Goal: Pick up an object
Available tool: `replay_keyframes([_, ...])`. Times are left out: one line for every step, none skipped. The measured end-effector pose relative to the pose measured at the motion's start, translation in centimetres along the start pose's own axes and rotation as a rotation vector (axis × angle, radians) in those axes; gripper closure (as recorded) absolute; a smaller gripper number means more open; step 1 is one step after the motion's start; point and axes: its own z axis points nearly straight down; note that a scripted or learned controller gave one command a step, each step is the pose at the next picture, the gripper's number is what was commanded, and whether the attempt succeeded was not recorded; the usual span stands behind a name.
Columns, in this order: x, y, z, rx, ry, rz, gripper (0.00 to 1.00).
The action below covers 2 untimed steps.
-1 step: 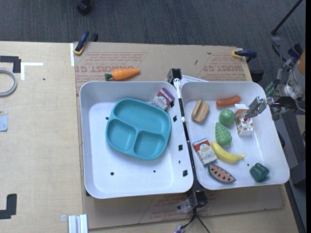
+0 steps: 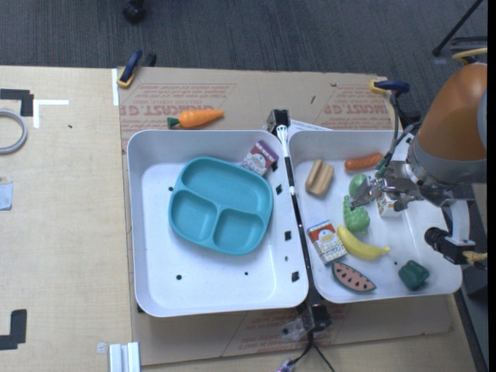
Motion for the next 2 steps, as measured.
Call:
replay_keyframes([-2.5,3.5,6.6,-0.002,0.0,-0.315,0.0])
replay_keyframes([-3.6,6.6,8.6,-0.004,-0.002,-0.472,0.0])
